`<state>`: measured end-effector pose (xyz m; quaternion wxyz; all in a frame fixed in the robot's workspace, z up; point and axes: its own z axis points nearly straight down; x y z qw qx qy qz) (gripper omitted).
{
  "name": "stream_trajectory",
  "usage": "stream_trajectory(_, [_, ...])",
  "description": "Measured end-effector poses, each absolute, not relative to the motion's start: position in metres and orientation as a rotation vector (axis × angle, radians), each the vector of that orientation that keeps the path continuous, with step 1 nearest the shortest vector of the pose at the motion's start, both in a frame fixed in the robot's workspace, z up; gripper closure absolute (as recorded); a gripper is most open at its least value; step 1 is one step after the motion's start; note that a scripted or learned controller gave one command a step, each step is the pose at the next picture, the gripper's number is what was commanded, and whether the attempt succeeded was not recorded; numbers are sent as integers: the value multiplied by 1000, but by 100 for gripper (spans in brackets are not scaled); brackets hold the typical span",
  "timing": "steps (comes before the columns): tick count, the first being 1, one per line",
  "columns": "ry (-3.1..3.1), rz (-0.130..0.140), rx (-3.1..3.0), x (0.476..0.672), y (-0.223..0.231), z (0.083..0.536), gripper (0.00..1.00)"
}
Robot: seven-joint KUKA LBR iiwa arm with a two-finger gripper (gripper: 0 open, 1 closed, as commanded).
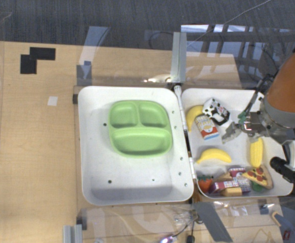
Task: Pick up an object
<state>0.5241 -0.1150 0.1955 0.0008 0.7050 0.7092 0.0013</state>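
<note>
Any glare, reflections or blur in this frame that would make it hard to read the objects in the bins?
Camera view: even, soft lighting, faint shadows inside the left bin; the green plate reads sharply. Pale streaky reflections, as if from a clear panel, cross the bench above the right bin. The gripper looks slightly soft, and the toys by the pizza slice are small and cluttered.

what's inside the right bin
The right bin holds a banana, a corn cob, a pizza slice, a small carton, a black-and-white toy and packets along the near edge. The arm covers its far right side.
</note>
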Motion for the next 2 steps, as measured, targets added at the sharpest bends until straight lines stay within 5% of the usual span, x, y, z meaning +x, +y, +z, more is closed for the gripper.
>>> stream_trajectory(1, [2216, 19, 2206, 544, -91, 91, 0])
stream_trajectory(2, [2149, 7, 2286, 491, -62, 185, 0])
